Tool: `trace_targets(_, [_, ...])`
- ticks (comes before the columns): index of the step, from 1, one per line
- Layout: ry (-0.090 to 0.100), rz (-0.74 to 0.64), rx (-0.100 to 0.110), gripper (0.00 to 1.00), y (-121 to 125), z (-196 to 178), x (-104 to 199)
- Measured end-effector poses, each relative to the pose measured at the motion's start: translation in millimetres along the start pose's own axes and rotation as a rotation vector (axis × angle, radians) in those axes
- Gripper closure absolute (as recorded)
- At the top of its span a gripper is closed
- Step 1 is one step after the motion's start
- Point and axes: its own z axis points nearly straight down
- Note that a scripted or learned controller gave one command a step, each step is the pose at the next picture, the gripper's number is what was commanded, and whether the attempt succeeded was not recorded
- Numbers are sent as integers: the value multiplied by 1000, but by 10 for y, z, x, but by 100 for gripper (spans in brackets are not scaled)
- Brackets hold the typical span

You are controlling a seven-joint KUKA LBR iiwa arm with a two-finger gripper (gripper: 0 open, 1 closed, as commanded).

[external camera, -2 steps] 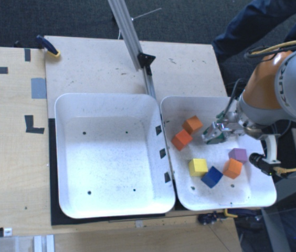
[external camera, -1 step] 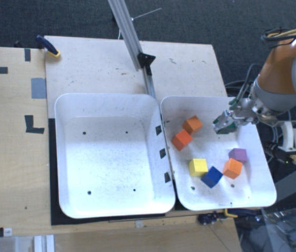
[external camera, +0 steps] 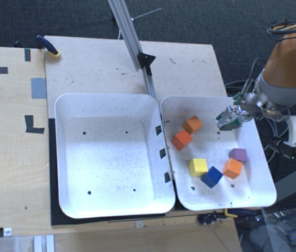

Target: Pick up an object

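The right white bin (external camera: 259, 192) holds several small blocks. An orange block (external camera: 192, 124) and a red-orange block (external camera: 181, 139) lie near its left wall. Toward the front sit a yellow block (external camera: 198, 166), a blue block (external camera: 211, 177), another orange block (external camera: 232, 168) and a purple block (external camera: 238, 154). My gripper (external camera: 226, 120) hangs over the bin's upper right part, to the right of the orange block and above the purple one. No block shows in its grasp. The grey arm with its orange band reaches in from the right.
The left white bin (external camera: 60, 140) stands beside the right one. A slanted metal rail (external camera: 127, 26) runs from the top down to the gap between the bins. A small blue-and-yellow tool (external camera: 48, 45) lies at the bench's far left. Cables hang at the right (external camera: 282, 140).
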Motion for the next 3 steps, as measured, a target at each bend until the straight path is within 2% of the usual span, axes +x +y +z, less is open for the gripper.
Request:
trace_targets(1, [2, -6, 2, 100, 124, -55, 589])
trace_targets(2, [2, -6, 2, 100, 407, -24, 1109])
trace_targets(3, [1, -5, 3, 100, 570, 86, 1588])
